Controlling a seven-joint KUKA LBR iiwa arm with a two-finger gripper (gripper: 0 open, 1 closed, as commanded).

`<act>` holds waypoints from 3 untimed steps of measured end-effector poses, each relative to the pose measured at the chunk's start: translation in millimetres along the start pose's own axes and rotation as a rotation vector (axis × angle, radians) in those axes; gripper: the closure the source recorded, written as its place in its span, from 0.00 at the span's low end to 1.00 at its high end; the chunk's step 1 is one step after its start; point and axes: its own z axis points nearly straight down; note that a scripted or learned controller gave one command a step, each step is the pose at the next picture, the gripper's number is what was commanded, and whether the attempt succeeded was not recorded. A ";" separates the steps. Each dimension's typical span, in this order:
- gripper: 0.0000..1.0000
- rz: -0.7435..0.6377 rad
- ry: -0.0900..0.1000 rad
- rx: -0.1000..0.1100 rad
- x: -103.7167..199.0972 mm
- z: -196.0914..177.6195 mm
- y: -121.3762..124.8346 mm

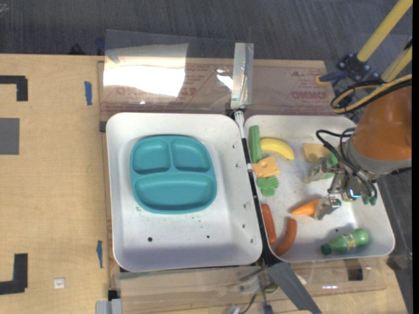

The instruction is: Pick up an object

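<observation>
orange carrot (305, 209) lies mid right bin (386, 241) | pincer (329, 203) low just beside it, likely lining up a grasp | pincer state: cannot tell | teal plate (173, 173) in left bin (124, 241)

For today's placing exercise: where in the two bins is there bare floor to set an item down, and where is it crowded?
Free: the left bin floor in front of the teal tray, and the tray's own compartments. Crowded: the right bin, where banana, cheese, sausages, carrot and green bottle ring the gripper.
</observation>
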 end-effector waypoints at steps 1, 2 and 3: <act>0.00 0.114 0.000 0.000 50.0 -0.7 26.6; 0.00 0.119 -0.003 0.000 67.0 -1.6 67.3; 0.00 0.028 -0.006 0.001 66.1 -1.7 63.4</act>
